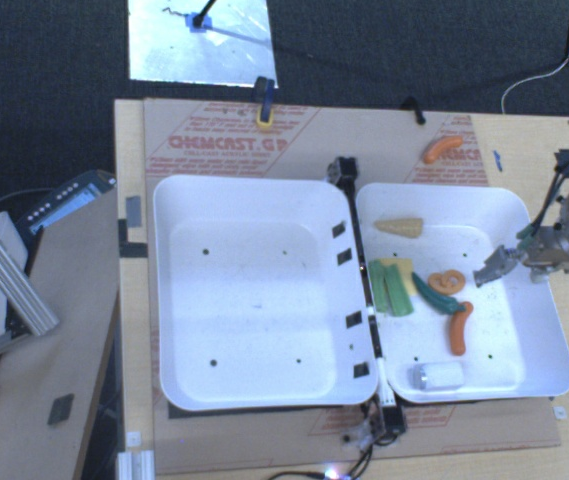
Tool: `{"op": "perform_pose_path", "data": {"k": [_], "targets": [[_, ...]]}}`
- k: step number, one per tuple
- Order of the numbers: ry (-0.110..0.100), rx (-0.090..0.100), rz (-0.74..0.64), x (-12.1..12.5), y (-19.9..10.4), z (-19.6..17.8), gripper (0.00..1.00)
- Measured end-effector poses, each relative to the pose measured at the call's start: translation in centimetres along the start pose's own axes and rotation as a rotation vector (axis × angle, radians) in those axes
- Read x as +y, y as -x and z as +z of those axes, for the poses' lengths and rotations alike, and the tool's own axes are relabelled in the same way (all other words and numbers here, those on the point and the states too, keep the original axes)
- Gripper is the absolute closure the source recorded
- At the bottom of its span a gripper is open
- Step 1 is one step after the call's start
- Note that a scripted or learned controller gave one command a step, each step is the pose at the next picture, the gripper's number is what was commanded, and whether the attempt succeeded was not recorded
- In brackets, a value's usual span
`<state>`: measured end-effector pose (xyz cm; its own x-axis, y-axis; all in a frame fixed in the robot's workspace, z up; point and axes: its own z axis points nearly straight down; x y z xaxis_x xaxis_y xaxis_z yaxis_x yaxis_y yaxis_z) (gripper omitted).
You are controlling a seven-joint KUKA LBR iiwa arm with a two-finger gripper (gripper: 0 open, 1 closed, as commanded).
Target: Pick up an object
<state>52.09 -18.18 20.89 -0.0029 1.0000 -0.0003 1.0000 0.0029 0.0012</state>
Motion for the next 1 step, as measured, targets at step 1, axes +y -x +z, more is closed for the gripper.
{"op": "perform_pose_path", "data": {"k": [1], "targets": [[-0.007,0.004,0.001,-3.39,-3.1,13.04,0.0]]}}
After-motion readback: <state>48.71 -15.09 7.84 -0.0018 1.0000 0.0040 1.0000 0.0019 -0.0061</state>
